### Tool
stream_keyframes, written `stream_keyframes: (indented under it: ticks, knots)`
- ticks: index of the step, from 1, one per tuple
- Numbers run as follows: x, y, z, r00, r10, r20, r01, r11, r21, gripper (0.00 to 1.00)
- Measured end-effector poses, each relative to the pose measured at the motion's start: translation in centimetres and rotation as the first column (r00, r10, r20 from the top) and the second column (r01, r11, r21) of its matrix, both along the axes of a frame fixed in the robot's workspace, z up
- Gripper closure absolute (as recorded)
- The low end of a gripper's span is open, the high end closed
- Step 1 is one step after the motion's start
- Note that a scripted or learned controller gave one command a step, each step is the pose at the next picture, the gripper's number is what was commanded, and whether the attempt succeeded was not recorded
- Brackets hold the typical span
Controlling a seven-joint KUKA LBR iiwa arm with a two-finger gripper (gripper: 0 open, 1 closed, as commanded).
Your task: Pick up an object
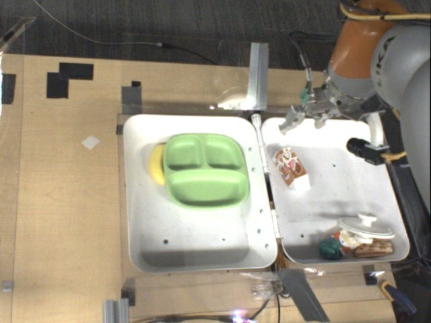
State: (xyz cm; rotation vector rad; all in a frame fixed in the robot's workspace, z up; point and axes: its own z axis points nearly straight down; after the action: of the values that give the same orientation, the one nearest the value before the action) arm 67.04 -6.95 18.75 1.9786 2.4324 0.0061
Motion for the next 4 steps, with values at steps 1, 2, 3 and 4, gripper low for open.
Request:
stream_keyframes:
  ticks: [1,2,3,4]
  knots:
    - [-2.2,-1.7,-8.4,0.999,0.050,0.001,-0.050,0.999,0.000,0.00]
    - [-6.7,-1.8,-5.7,1.000,-0.007,-0.002,0.007,1.000,0.001,0.00]
    - [-10.1,-3.3,-6.4,1.000,0.016,-0.004,-0.016,1.000,0.001,0.00]
    - [-12.0,-2.0,-8.1,0.984,0.177,-0.001,-0.177,0.984,0.000,0.00]
